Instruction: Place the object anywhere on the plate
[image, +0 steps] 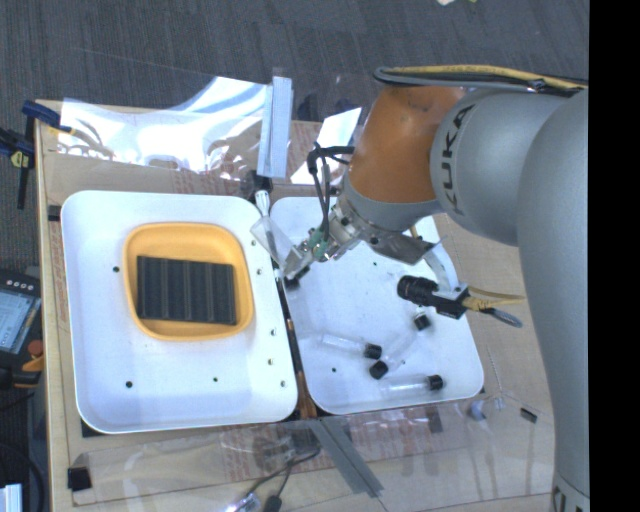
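A yellow plate (187, 245) with a dark ribbed middle lies in the left white bin (100, 380). Several clear tubes with black caps lie in the right bin (460, 350): one tube (343, 344) near the middle, a second tube (398, 352) beside it, and a third tube (408, 384) by the front wall. A loose black cap (421, 321) sits further back. My gripper (288, 265) hangs low at the right bin's left wall, close to the divide between the bins and right of the plate. The wrist hides what is at its tips.
Crinkled clear plastic sheeting (180, 135) lies behind the bins. A grey upright bar (275, 125) stands at the back between them. The big grey and orange arm (440, 150) covers the right bin's far half.
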